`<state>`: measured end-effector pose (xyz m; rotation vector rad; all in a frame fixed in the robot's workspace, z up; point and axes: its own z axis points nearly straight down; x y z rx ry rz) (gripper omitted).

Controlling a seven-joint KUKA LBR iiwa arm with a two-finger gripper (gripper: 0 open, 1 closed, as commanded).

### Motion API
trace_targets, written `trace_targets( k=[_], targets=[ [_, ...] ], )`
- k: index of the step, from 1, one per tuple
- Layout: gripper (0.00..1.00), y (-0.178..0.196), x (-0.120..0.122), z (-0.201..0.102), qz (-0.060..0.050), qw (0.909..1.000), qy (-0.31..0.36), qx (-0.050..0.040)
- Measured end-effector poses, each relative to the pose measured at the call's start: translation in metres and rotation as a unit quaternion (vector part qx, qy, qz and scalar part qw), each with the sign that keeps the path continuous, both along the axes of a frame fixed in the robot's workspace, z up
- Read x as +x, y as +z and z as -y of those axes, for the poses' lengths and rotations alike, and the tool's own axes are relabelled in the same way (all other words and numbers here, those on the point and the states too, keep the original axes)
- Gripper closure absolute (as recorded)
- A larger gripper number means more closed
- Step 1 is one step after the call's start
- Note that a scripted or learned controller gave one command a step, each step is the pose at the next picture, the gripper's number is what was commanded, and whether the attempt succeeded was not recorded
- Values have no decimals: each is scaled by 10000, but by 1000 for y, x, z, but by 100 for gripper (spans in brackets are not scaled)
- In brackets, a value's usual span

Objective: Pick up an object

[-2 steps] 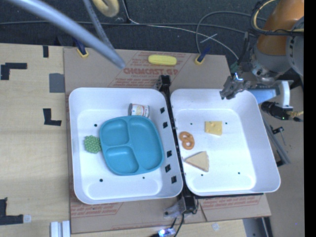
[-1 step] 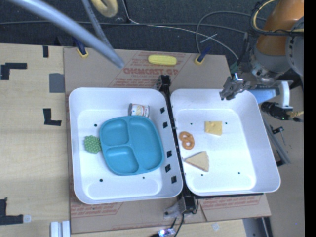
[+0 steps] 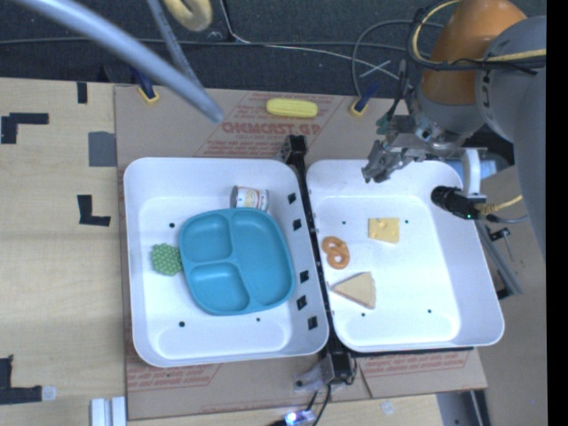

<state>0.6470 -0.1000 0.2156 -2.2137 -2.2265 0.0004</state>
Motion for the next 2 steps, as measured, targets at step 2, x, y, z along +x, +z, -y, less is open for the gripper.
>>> trace_targets(
  k=[2],
  targets=[
    [100, -10, 2, -116, -4, 10000, -4, -4]
  ],
)
